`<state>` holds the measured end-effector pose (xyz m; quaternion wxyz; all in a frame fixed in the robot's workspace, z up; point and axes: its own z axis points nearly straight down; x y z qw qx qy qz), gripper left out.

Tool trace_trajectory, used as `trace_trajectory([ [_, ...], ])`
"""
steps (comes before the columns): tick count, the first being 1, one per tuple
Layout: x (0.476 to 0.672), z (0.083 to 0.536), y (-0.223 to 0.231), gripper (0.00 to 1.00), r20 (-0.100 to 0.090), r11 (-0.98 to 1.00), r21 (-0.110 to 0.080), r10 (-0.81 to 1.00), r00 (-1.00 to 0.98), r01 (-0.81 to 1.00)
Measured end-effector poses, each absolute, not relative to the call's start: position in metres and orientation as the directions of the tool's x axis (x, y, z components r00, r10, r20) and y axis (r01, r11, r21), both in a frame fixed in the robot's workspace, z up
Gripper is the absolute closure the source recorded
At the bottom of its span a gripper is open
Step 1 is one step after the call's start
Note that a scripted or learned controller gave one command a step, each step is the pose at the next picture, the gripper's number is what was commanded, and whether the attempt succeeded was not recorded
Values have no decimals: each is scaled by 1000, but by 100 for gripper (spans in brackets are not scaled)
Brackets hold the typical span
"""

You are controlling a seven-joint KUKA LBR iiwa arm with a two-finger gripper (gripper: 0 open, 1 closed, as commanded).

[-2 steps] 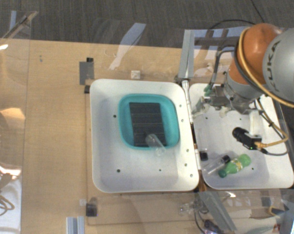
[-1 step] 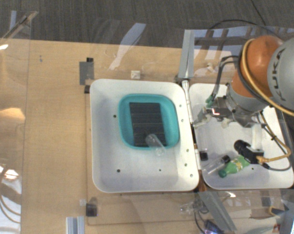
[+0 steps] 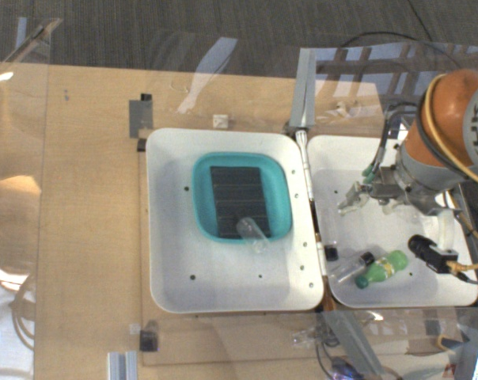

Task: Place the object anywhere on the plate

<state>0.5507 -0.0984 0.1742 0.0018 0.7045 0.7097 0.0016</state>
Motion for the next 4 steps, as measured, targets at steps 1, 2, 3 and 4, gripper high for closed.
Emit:
trace_trajectory([
  [1, 553, 186, -97, 100, 0, 10, 11, 1000, -10, 1000],
  [2, 502, 211, -3, 100, 0, 199, 5, 980, -199, 980],
  [3, 502, 211, -3, 0, 0, 198, 5, 980, -198, 980],
  [4, 588, 250, -24, 0, -2, 287, 7, 958, -287, 958],
])
